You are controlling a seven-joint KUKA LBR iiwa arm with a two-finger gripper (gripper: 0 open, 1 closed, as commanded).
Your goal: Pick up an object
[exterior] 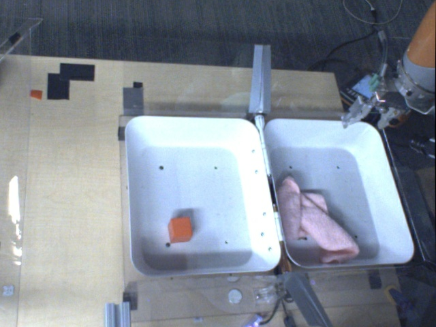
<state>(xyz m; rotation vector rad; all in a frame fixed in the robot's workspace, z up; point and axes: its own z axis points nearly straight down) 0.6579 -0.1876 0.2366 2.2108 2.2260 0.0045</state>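
Bench [68, 182] carries two white bins. Left bin [136, 182] has a small orange block [180, 229] at about 7 o'clock on its floor. Right bin [381, 176] has a crumpled pink cloth [313, 225] at about 6 o'clock, near the divider. Arm [422, 53] enters at 2 o'clock; gripper [371, 112] sits over the right bin's far-right rim, fingers spread apart, nothing between them.
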